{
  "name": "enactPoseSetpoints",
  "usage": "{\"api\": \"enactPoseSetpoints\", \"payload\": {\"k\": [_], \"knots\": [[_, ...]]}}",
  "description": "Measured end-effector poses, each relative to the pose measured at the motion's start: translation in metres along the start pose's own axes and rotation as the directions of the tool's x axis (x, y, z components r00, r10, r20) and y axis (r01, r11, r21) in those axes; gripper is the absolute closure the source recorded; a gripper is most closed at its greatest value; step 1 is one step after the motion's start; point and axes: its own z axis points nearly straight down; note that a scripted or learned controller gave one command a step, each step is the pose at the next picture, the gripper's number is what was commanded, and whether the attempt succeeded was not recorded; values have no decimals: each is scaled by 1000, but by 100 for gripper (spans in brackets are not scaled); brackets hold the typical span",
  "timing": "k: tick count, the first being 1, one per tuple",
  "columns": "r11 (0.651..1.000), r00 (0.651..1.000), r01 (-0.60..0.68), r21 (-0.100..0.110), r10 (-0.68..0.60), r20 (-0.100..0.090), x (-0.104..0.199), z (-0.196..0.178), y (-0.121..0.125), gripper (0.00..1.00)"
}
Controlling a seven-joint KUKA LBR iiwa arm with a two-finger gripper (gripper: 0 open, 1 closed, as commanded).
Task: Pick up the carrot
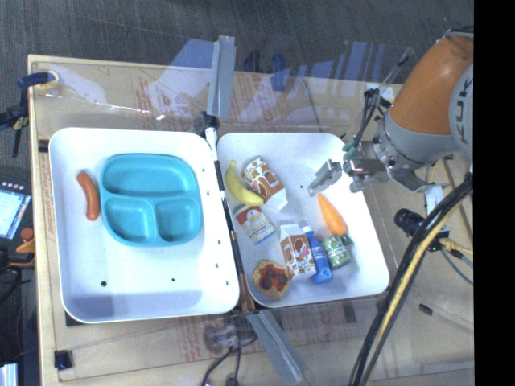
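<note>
A: We see the smooth orange tapered carrot lying on the floor of the right shallow white plastic bin, near its right wall, with the thicker end toward the lower right.

B: And the grey metal two-finger gripper hangs just above and left of it, apart from the carrot. We can't tell from this slant how wide it stands; nothing shows between its tips.

A: Just below the carrot we make out a small green can with a printed label, and beside that a slim blue bottle and a white carton with red print, all packed close together.

B: We also see a curved yellow banana by the left wall, touching a glossy brown-and-white packet, and a round pastry with dark red filling at the front edge.

A: In the left shallow white plastic bin sits a turquoise moulded tray with three rounded compartments. A slender orange-red sausage lies just beside its left edge.

B: Both bins rest on the cardboard-lined bench under clear film.
</note>
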Motion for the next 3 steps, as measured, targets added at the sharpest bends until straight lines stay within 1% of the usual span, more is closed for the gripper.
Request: {"api": "enactPoseSetpoints", "payload": {"k": [1, 2, 3], "knots": [[1000, 1000, 6, 1, -6, 0, -14, 95, 33, 0], [1000, 1000, 14, -1, -14, -2, -13, 69, 13, 0], [1000, 1000, -3, 0, 3, 0, -14, 171, 3, 0]]}}
